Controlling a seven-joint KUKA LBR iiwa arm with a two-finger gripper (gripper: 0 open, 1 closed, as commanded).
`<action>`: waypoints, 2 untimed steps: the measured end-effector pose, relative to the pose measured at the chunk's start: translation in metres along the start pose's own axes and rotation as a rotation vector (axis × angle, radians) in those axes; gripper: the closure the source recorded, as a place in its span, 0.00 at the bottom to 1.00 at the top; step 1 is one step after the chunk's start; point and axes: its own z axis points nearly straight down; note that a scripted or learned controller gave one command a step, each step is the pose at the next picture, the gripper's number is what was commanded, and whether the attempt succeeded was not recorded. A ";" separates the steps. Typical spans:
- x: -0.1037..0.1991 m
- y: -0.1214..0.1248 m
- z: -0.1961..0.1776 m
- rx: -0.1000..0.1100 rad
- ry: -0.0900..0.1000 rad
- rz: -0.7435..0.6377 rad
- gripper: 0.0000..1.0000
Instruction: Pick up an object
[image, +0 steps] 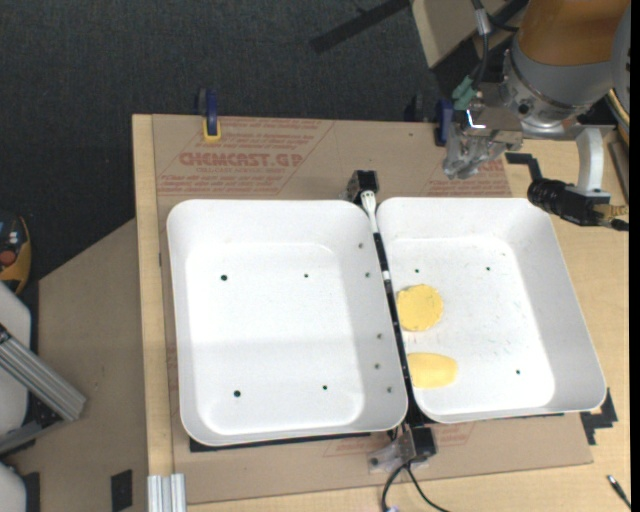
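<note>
Approach is your step — gripper (jaw state unreadable) hangs beyond the right bin; descend onto the round yellow piece.

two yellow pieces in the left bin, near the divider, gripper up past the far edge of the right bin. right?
Wrong bin. The camera view shows both yellow pieces, the round one and the flatter one, in the right bin, near the divider. The rest holds: the gripper is up past that bin's far edge.
</note>
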 end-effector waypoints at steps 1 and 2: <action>0.087 0.012 0.064 0.029 0.001 0.003 1.00; 0.132 0.049 -0.112 -0.001 0.001 0.006 1.00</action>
